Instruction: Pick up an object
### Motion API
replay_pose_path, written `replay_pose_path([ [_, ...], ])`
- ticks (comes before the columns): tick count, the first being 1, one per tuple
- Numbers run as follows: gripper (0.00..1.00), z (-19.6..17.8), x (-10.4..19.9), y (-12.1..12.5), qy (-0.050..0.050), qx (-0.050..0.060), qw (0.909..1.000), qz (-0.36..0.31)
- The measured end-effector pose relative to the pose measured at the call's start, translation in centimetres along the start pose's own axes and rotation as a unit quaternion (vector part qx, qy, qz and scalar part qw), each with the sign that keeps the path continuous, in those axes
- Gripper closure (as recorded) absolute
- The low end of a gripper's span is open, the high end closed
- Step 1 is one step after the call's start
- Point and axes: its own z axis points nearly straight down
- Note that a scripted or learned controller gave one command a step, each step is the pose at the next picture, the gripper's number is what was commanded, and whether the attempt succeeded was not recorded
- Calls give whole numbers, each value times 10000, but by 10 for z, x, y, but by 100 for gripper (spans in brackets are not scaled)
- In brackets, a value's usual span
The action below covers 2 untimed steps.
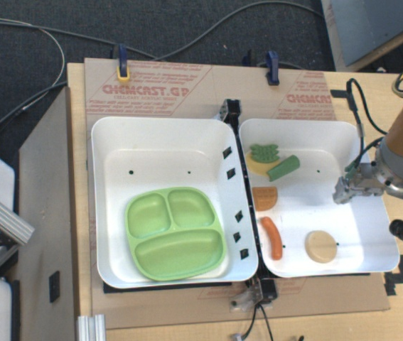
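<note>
Left bin: green divided plate, light, stiff, broad; poor purchase except at rim. Right bin, left to right: yellow-and-green toy and green cylinder at 11 o'clock; orange piece; red sausage at 7 o'clock, probably soft, best pinched across midsection; tan disc, likely slippery. Tool at 3 o'clock, opening impossible to tell.

Glossy white plastic bins, matt green plastic tray, cardboard bench.
</note>
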Motion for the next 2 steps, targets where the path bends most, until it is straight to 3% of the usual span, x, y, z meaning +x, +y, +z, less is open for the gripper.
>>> replay_pose_path([
  [2, 100, -109, -1, -6, -7, -20, 10000, -7],
])
